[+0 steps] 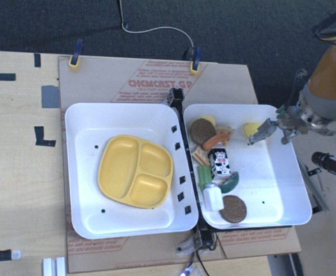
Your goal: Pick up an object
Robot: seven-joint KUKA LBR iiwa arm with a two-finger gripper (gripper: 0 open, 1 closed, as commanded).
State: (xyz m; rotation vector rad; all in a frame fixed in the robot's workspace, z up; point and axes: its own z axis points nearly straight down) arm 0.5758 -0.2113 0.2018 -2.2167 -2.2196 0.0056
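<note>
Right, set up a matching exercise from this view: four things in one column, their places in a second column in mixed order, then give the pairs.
Things:
1. yellow divided plate
2. small yellow object
3. black-and-white carton
4. gripper

Places:
A. far part of the right bin, just left of the gripper
B. over the right bin's far right part
C. middle of the left bin
D. in the pile along the right bin's left wall

Pairs: 1-C, 2-A, 3-D, 4-B
</note>
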